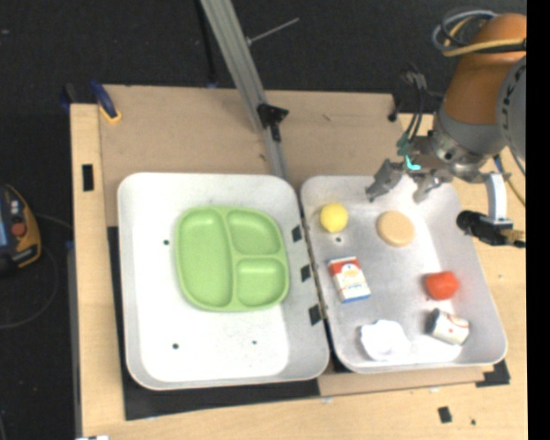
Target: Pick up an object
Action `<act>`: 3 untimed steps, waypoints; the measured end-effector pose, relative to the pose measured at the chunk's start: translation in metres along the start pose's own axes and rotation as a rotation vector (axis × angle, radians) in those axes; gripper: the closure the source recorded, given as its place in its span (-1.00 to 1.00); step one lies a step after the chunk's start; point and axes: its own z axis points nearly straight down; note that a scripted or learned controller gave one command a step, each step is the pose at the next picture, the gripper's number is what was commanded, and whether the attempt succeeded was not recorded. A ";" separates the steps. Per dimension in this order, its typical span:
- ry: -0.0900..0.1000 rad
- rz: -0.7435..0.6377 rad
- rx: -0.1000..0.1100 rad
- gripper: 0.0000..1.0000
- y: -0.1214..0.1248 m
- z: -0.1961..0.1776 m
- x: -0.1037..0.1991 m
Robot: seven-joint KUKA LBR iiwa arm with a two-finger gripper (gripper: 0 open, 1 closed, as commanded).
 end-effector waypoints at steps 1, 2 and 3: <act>0.000 0.000 -0.001 -1.00 0.000 0.000 0.000; -0.002 0.001 0.005 -1.00 -0.001 0.063 -0.004; -0.006 0.001 -0.007 -1.00 0.002 0.109 -0.006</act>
